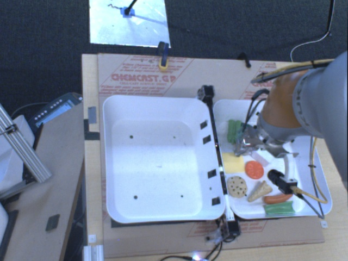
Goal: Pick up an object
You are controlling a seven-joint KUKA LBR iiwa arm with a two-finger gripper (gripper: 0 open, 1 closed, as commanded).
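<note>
Camera view, the single one I have: I take the right bin (325, 185) as my landmark. All candidate objects lie in it: a green piece (234, 130) at its upper left, a yellow wedge (234, 162) just below that, a red disc (254, 170) right of the wedge, a round cookie (236, 186) and a tan triangular piece (260, 191) toward its near edge, and a red sausage shape (278, 198) lying on a green strip (279, 209) at its bottom. The left bin (157, 156) sits just beside it on the desk (141, 72). The arm reaches into the right bin, its gripper (247, 142) low between the green piece and the yellow wedge; I cannot tell how the jaws stand, since the wrist hides them. These look like toy foods, so I judge them light, stiff and smooth, apt to slip. The wedge seems best: grip across its flat sides. The cookie and disc lie flat and offer little edge.
</note>
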